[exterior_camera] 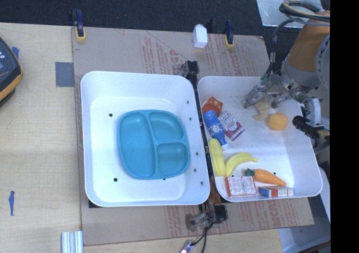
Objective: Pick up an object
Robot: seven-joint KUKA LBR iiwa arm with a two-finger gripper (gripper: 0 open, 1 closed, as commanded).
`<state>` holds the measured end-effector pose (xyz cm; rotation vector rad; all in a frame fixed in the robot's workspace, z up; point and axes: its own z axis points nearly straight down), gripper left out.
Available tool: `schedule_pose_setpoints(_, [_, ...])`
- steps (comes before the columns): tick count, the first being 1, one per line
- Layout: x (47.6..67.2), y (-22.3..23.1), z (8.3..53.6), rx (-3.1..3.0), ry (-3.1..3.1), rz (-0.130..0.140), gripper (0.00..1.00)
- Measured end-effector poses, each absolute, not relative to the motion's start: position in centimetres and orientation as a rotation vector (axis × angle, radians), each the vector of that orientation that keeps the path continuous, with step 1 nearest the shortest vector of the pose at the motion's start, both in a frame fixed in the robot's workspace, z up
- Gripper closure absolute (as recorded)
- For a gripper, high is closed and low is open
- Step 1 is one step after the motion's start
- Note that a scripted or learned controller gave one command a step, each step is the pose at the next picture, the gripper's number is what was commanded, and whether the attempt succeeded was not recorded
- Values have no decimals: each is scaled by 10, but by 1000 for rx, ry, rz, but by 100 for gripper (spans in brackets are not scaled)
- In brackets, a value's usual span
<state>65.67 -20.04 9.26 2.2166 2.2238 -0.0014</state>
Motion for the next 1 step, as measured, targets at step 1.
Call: schedule_pose_setpoints(1, [657, -212, 93, 2217, 2222, -1, 0])
